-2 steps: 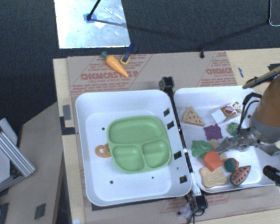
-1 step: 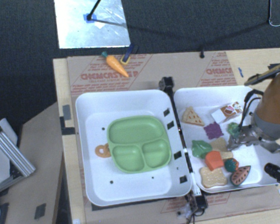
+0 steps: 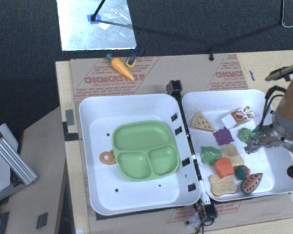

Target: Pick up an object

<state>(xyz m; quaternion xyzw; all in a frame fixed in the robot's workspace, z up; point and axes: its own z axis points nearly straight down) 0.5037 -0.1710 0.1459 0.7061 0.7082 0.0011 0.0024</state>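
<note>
Hand (image 3: 254,145) grip state unclear, beside small knobbly green broccoli piece (image 3: 245,135), right bin (image 3: 279,178).

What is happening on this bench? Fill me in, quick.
A grey arm with an orange band reaches in from the right, its tool low over the right white bin, close to a green broccoli-like toy. That bin also holds a purple block, an orange-red block and a toast-shaped piece. The left white bin holds a green divided tray.
</note>
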